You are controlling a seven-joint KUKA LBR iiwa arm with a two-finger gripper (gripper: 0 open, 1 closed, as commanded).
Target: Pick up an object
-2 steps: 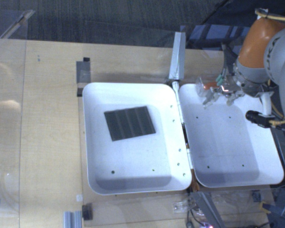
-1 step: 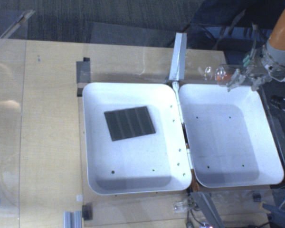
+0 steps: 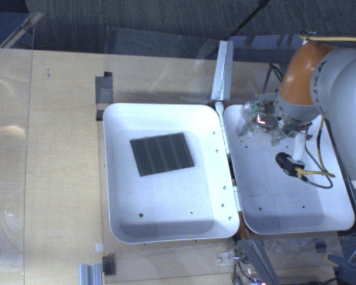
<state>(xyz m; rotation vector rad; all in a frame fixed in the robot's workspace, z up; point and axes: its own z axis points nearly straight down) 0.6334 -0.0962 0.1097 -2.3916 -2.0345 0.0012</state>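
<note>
A dark grey ribbed rectangular pad (image 3: 162,154) lies flat in the left white bin (image 3: 124,218), a little left of its middle and slightly turned. My gripper (image 3: 256,121) hangs low over the far left corner of the right white bin (image 3: 296,215), well to the right of the pad and past the wall between the bins. The orange band (image 3: 298,76) and grey arm rise behind it at the right. Nothing is visibly held at the gripper.
A black piece with a yellow cable (image 3: 292,165) hangs from the arm over the middle of the right bin. A metal post (image 3: 222,70) stands at the far side between the bins. Light wooden bench (image 3: 47,159) stretches to the left.
</note>
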